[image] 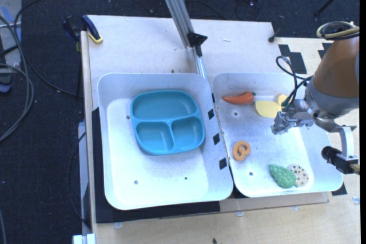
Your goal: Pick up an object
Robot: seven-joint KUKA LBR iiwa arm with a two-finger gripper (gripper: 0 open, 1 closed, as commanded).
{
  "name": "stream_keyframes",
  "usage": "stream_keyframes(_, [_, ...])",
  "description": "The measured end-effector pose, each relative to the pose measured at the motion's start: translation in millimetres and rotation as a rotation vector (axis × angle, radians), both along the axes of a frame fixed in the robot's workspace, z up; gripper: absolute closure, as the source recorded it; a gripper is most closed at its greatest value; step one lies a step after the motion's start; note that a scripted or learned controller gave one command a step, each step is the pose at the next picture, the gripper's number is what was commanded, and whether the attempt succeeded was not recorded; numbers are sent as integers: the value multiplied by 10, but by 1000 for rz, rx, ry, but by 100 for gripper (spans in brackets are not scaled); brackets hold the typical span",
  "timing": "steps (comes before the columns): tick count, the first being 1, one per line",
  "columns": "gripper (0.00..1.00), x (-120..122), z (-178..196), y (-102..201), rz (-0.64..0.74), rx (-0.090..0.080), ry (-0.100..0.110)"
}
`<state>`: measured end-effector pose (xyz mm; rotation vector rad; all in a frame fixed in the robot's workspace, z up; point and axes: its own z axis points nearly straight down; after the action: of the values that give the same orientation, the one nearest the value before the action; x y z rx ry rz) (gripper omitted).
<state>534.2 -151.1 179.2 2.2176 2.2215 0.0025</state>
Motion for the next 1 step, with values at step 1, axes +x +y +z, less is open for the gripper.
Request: stream_keyframes(1, [100,16,424,-6,0,-1,-2])
